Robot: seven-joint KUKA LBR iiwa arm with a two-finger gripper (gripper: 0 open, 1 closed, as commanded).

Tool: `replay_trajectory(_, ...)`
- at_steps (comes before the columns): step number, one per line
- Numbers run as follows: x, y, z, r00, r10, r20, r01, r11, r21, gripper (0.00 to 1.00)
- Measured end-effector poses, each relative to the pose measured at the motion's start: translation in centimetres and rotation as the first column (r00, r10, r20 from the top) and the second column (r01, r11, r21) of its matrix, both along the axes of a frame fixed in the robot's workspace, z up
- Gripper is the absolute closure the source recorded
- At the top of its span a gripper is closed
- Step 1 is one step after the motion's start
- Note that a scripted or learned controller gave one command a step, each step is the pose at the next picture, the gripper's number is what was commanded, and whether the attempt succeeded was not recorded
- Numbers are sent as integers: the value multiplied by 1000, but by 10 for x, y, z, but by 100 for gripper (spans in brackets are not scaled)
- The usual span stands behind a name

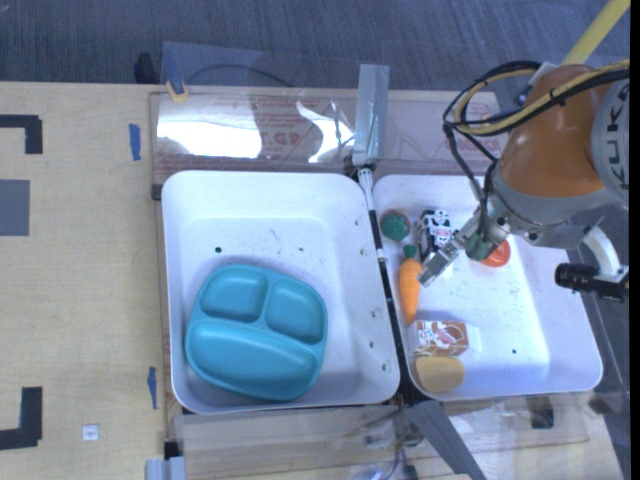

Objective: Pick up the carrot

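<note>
1. As far as I can tell, the pick hasn't happened yet: the small orange carrot with a green top (409, 284) is lying flat on the floor of the right-hand shallow white bin (530, 353), tucked right up against that bin's left wall, green end pointing toward the back.

2. What's left is basically everything, I'd say: close on it, lift it, clear the bin.

3. Neighbours in the same bin: a dark green round toy (395, 226) just behind the carrot, a little black-and-white cow figure (436, 228) beside that, a red-orange round piece (493, 253) partly under the arm, and nearer the front a printed brown-and-white packet (441, 337) with a tan round piece (439, 373) touching it.

4. The left white bin (200, 203) has a teal divided plastic plate (258, 330) in it, well apart from the action.

5. Arm pose: the grey arm with the orange band reaches in from the right, wrist angled down and toward the left, so the tool (433, 270) sits low in the bin just beside the carrot's upper right side.

6. Tool state: I honestly can't tell, too small and blurry. Nothing is visibly pinched in it.
</note>
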State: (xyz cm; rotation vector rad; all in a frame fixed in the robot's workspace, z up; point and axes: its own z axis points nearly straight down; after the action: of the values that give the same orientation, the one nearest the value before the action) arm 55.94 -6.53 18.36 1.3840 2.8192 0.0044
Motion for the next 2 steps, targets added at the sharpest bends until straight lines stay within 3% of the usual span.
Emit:
replay_trajectory(1,42,35,2,975,222,3,-222,975,-3,0)
replay_trajectory(2,39,81,2,958,288,1,-288,958,-2,0)
